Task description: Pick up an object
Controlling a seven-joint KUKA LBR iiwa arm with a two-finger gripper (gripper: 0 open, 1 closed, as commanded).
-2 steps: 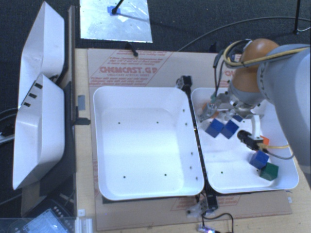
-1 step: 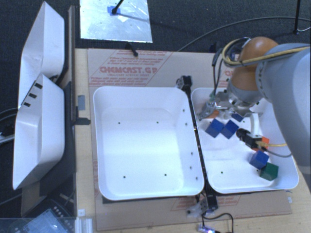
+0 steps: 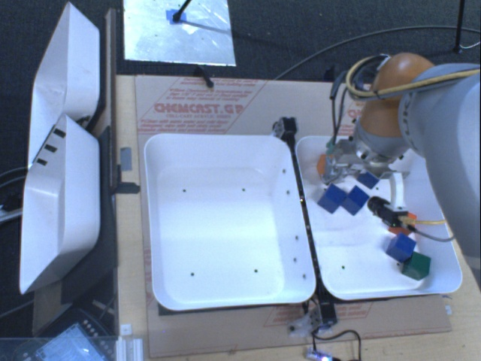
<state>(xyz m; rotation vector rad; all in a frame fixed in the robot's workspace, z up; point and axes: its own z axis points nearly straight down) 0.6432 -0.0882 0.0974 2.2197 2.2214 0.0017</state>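
My gripper hangs low over the back left part of the right bin, under the grey arm with its orange band. A small orange object sits right beside the gripper on its left, touching or nearly touching it. Two blue blocks lie side by side just in front of the gripper. A third blue block is partly hidden under the wrist. Further to the front right lie another blue block and a green block.
The left bin stands beside the right one, with a black divider between them. A black and orange cable fitting hangs over the right bin. White trays lean at the far left.
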